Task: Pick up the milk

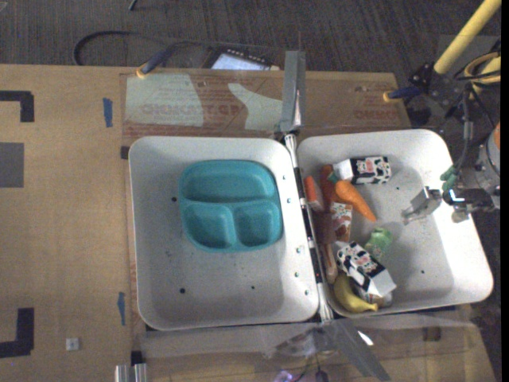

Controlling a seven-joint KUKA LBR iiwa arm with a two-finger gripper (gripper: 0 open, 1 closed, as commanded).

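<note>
The arm (487, 165) is cut off by the right edge. The banana (350, 297) lies partly hidden under a cow-print milk carton (364, 267). Carton lettering is too small to read.

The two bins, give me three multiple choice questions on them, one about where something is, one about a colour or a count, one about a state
1. Where does the divided tray lie?
A. in the left bin
B. in the right bin
C. on the bench outside both bins

2. How many cow-patterned milk cartons are in the right bin?
A. none
B. two
C. four

3. How does the gripper stand to the milk cartons?
A. it holds one
B. it presses one flat
C. it is apart from both

Answers:
1 A, the teal tray sits in the left bin.
2 B, one carton lies near the bin's top, another near its bottom, by the banana.
3 C, the gripper hangs over bare bin floor to their right.
</note>
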